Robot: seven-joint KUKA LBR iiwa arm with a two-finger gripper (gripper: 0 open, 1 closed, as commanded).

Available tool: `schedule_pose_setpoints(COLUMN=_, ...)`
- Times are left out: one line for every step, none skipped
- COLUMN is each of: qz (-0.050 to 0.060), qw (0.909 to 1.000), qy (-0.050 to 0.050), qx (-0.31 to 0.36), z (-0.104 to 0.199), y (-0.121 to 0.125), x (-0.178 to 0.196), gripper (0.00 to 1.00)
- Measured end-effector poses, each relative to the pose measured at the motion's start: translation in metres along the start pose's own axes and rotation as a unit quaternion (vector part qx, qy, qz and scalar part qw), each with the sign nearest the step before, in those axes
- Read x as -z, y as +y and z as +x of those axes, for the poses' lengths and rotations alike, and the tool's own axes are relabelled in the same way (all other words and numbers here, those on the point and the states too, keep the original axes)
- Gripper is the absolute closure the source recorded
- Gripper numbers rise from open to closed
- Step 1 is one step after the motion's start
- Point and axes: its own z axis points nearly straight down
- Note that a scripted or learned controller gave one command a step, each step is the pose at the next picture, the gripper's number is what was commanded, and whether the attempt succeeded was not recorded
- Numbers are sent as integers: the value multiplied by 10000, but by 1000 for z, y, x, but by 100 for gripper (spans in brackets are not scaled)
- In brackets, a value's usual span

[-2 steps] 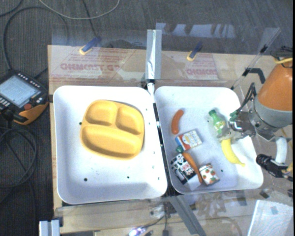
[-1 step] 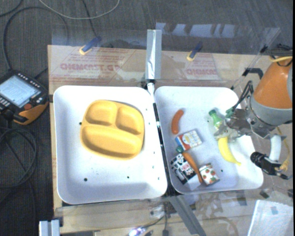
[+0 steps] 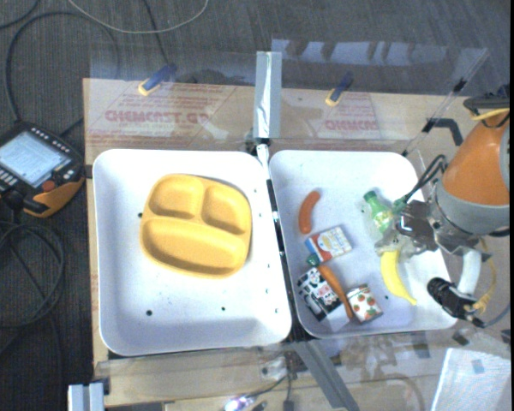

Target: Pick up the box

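Two shallow white bins sit side by side on the bench, meeting along a raised seam near the middle of the frame. The left bin (image 3: 120,315) carries a yellow compartment tray (image 3: 197,223) in its upper middle, with bare white floor all around it, widest along the lower edge. The right bin (image 3: 343,165) is more crowded: its upper part is bare, while the items cluster in the lower half. The box (image 3: 329,245) lies flat near the centre of the right bin, a small carton with a white face, a red patch and a blue end pointing lower left, tilted slightly. An orange sausage-shaped toy (image 3: 308,211) lies just above and left of it; a carrot (image 3: 336,291), a black-and-white patterned carton (image 3: 317,293) and a small red-and-green carton (image 3: 364,304) lie below it, apart from it. A green bottle (image 3: 377,209) and a banana (image 3: 396,276) sit toward the right rim. The gripper (image 3: 409,227) hangs over the right edge of that bin, beside the green bottle and above the banana, well right of the box; whether it is released or clenched cannot be told.
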Motion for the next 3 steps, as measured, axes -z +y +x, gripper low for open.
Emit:
schedule_pose_setpoints(qz=5, qw=9999, qy=-4, qx=139, z=-1, y=10, x=6, gripper=100)
schedule_pose_setpoints(qz=6, qw=9996, qy=-4, qx=269, z=8, y=25, x=5, gripper=100)
schedule_pose_setpoints(qz=3, qw=9983, qy=-29, qx=581, z=13, y=32, x=11, gripper=100)
